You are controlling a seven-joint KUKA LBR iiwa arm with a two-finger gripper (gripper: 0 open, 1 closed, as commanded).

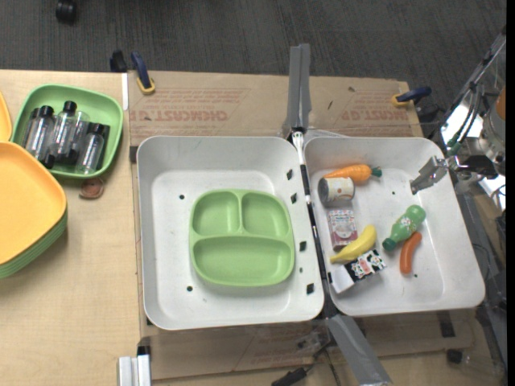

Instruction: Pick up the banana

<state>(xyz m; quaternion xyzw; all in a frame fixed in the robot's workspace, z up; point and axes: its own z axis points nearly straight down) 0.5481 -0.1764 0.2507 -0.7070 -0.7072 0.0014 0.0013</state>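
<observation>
Banana (355, 244) is lying in the right bin (451, 292), near its left wall, long axis slanting up to the right. The jaws (426, 177) are hovering over the bin's upper right; whether they are released or clenched, I cannot tell. Banana is sitting down-left of them, well apart.

**Grey KUKA arm (485, 139) and silvery gripper (424, 178), seen from above**

Finished in light grey along the upper section, with a pale wash of orange (506, 105) at the very edge, above the wrist. Tipped with a slim gripper of bare, silvery metal, bright where lit and shadowed underneath. Mounted on a darker, boxy wrist block (476, 166) in black and grey. Lined with thin dark strands along the upper section, perhaps cables, too blurred to tell. Marked by a glossy white patch (457, 124) catching the light.
</observation>
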